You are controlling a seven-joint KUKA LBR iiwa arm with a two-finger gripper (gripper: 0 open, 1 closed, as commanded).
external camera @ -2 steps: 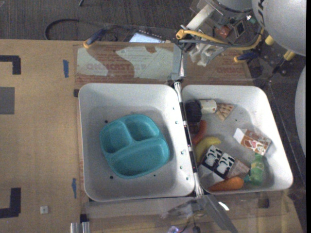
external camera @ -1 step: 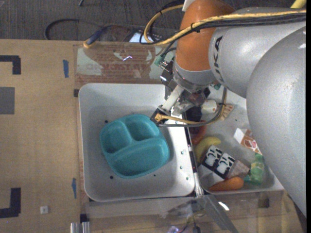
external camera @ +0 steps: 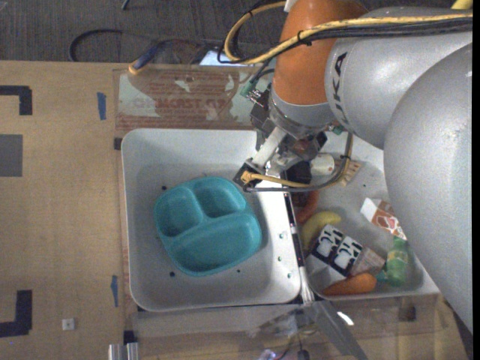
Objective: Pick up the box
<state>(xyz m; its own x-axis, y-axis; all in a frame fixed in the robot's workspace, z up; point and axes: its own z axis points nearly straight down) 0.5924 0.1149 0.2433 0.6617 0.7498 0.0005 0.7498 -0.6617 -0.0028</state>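
Camera view: left bin [external camera: 142,201] holds one teal plate [external camera: 208,225]. Right bin [external camera: 364,177] holds one black-white box [external camera: 343,252], between one banana [external camera: 319,223] and one carrot [external camera: 351,284]. Tool [external camera: 289,172] at divide between bins; clenched or released, cannot tell.

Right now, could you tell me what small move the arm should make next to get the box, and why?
Probably shift the gripper across the right bin until it is above the black-and-white box, before lowering. It hovers by the wall between the bins, apart from the box, which lies between a banana and a carrot.
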